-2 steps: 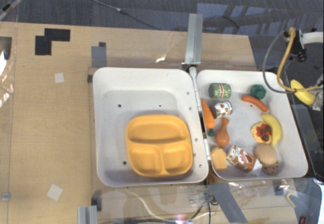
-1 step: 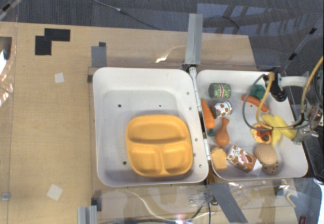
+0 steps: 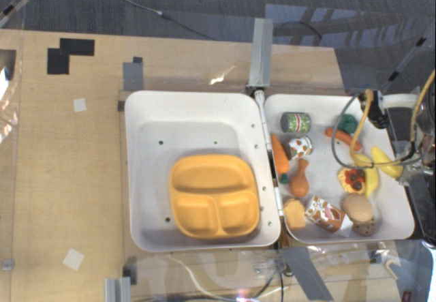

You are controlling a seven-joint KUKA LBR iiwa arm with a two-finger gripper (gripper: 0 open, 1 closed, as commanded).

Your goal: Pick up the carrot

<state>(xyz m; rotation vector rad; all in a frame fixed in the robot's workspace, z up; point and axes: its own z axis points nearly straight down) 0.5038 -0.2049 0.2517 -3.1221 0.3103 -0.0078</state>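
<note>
Carrot, the long orange plastic one, lies along the left wall of the right white bin, at about 9 o'clock from the bin's middle, its tip pointing toward 11 o'clock. A green can sits near it at 1 o'clock, and an orange drumstick just beside it at 5 o'clock. The left white bin holds 1 yellow 3-compartment tray. Cables and grey arm parts stand at the right bin's 3 o'clock edge; I cannot tell the gripper's state.

2 bins side by side on worktop. Pincer at right bin right edge. Carrot far left of pincer, by divider. Tray in left bin, farther left.
</note>
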